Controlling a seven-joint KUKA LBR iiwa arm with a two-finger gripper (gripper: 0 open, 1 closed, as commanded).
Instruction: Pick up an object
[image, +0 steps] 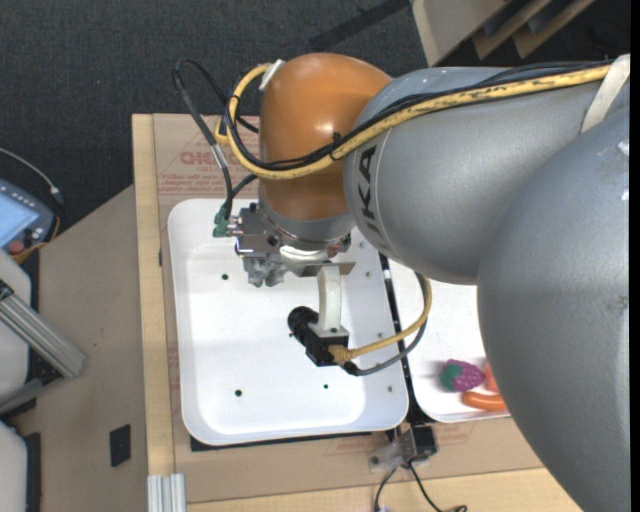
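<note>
Grey arm (480, 200), claw (262, 268) well apart from purple object (462, 375) in neighbouring bin (450, 325).

Tool (262, 272) over left bin's (205, 395) far part, round toy (461, 375) just behind long toy (484, 400) in right bin's (452, 312) near end

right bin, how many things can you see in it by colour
pink thing with green: 1
orange thing: 1
total: 2 in sight in the right bin; the arm covers much of it
</note>
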